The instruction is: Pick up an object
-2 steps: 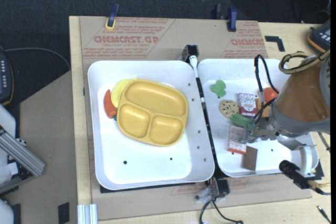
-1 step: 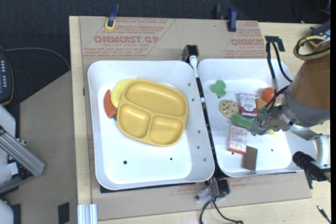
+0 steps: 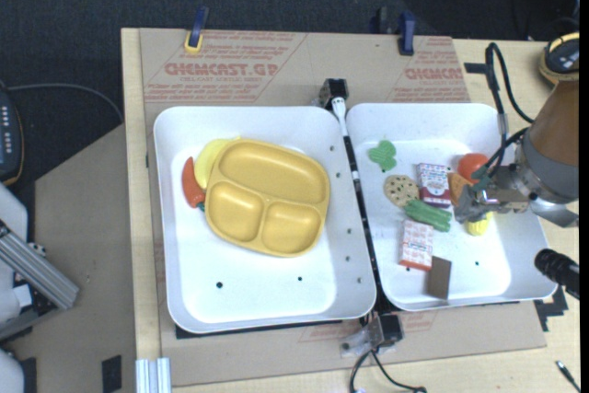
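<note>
At the right of the frame, the end effector [image 3: 480, 198] sits low in the right bin [image 3: 479, 285], among an orange piece [image 3: 461, 190], a yellow piece [image 3: 477, 226] and a green bar [image 3: 428, 214]; I cannot tell its grip. A yellow divided tray [image 3: 267, 196] fills the left bin [image 3: 248, 294].

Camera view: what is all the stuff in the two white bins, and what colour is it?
Bins: 2, white, side by side.
Divided tray: 1, yellow, left bin.
Pepper: 1, red-orange, left of the tray.
Leafy toy: 1, green, right bin.
Cookie: 1, tan.
Packets: 2, red-white, right bin.
Bean pod: 1, green.
Block: 1, brown, front.
Tomato: 1, red-orange.
Gripper: 1, grey, right bin.
</note>
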You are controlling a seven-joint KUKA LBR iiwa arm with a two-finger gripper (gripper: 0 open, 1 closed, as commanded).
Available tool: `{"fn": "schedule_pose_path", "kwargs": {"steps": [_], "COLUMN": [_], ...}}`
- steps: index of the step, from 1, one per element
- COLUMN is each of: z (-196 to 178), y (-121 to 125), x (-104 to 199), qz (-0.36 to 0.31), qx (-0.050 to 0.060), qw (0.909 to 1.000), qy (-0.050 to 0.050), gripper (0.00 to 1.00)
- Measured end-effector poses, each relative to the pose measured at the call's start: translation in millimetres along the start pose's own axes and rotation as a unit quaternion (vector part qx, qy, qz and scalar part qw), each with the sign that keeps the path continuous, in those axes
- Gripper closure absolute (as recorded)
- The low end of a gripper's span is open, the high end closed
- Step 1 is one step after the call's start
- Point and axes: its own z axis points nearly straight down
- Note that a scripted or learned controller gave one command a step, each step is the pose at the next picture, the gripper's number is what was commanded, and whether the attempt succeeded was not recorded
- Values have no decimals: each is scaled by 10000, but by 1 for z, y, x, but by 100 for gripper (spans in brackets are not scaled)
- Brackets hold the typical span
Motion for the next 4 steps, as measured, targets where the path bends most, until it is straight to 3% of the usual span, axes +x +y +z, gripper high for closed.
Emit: {"fn": "schedule_pose_path", "kwargs": {"steps": [1,3,4], "z": [-4,-11,0], "y": [42,28,41], "x": [39,38,47], "qz": [-24,-1,0], "qx": [13,23,31], "qw": [10000,10000,10000], "qy": [8,8,5], "gripper": [100,100,100]}}
